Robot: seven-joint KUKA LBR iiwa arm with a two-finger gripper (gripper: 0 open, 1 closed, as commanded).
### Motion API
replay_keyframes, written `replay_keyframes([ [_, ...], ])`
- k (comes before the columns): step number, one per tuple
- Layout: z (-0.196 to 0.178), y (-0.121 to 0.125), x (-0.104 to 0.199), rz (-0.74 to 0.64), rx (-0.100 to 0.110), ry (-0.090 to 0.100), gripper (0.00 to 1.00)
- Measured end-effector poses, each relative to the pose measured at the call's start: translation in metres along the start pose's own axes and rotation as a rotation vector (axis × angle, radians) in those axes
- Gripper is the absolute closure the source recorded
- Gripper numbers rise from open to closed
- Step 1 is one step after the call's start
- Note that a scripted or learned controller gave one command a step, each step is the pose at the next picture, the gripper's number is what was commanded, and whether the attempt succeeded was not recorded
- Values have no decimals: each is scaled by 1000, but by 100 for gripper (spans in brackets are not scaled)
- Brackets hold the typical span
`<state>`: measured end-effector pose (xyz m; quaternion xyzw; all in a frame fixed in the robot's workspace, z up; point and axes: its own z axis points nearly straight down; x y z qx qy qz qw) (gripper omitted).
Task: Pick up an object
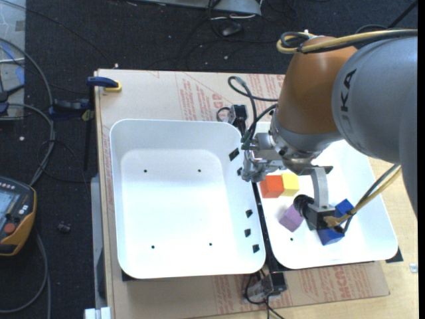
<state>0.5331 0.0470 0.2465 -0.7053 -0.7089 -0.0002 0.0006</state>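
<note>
Over right bin (372, 248): pincer (255, 171), grip state unclear; orange block (271, 187) just beside it

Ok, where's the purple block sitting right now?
In the camera view, the purple block lies in the right bin, near that bin's left side, just below the orange block and left of the blue block.
</note>
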Motion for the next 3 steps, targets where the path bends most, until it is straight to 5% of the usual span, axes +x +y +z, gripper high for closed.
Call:
replay_keyframes([
  [1, 6, -6, 50, 0, 1, 0, 100],
  [2, 19, -11, 46, 5, 1, -2, 100],
  [3, 18, -11, 46, 5, 0, -1, 0],
])
